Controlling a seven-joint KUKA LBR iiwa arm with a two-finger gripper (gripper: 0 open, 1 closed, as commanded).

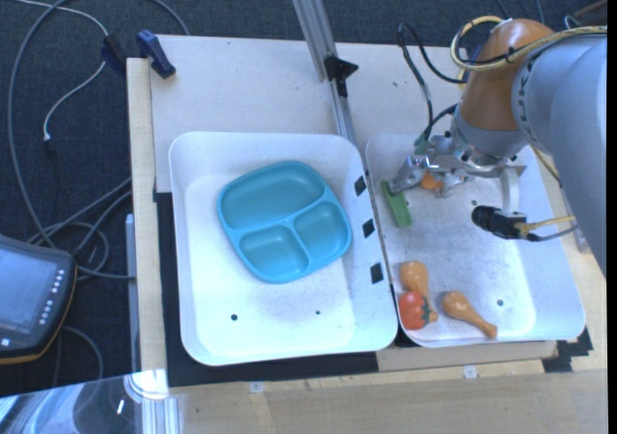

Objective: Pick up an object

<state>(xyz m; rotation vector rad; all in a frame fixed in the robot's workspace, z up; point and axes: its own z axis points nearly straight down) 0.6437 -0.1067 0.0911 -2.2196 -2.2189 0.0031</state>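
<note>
So we've got a pale wooden bench (241,75) sitting on dark carpet with cables trailing around it, and two shallow white bins side by side on top. The left bin (202,230) is the bigger-looking one and holds a blue divided plate (284,220), three compartments, nothing in them as far as we can see.

The arm (549,75) comes in from the right and hangs over the far end of the right bin (540,278). Its gripper (431,175) is down low near the bin's back left corner, and there's something orange right at the tip. We honestly can't tell if the fingers are spread or pinched on anything, it's too cluttered down there.

Candidates for picking, all in the right bin: a green stick (396,203) lying just beside the gripper along the divider wall, then near the front edge a cluster of a yellow-orange pear-shaped piece (415,276) touching a red tomato-ish thing (412,308), and a drumstick-like piece (468,313) a bit apart.

What worries us: the gripper is working tight against the bin wall, so a finger could catch the rim or just shove the green stick sideways instead of closing around it. That orange bit also looks small enough to slip out.
</note>
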